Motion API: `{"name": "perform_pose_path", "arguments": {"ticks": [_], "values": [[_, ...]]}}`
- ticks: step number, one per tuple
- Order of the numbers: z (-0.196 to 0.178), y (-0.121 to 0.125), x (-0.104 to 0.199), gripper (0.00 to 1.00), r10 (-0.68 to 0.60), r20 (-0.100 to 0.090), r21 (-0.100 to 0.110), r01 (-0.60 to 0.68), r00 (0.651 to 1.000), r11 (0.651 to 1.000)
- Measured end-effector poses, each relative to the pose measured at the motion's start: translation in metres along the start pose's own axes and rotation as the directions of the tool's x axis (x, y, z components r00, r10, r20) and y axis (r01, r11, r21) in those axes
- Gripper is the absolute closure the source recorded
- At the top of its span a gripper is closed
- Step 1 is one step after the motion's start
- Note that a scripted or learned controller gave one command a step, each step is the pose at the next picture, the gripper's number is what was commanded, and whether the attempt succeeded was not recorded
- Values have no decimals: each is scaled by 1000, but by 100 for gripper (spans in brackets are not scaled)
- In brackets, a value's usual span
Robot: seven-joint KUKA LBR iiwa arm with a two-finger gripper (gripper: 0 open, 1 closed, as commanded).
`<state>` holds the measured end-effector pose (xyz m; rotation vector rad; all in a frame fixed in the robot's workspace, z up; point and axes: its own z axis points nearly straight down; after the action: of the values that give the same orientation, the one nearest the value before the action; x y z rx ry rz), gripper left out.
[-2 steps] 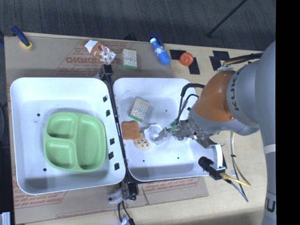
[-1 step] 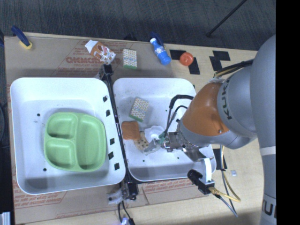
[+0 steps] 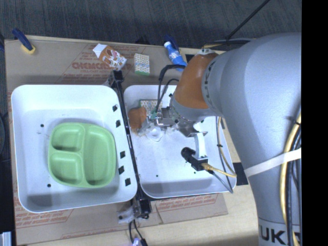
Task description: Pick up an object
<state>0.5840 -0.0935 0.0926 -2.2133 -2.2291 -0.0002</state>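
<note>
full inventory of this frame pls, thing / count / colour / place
bins: 2, white, side by side on the bench
divided plate: 1, light green, three compartments, lying in the left bin
brown object: 1, brown-orange, upper left corner of the right bin, kind unclear
patterned item: 1, greenish-white, right bin beside the brown object
small packet: 1, pale green and white, on the cardboard above the bins
wrapper: 1, white and orange, on the cardboard, left of the packet
clamps: 2 seen, blue, top edge of the board
arm: 1, grey with orange band, from the right
tool: 1, metallic, low in the right bin next to the brown object
</note>
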Motion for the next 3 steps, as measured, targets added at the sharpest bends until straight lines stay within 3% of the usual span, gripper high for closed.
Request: {"name": "perform_pose_path", "arguments": {"ticks": [1,2,3], "values": [[-10,0,0,100,-2,1,1,2,1000,1000],[-99,-57,13,100,4,0,1,-4,1000,1000],[-99,-57,13,0,4,0,2,-4,1000,1000]]}}
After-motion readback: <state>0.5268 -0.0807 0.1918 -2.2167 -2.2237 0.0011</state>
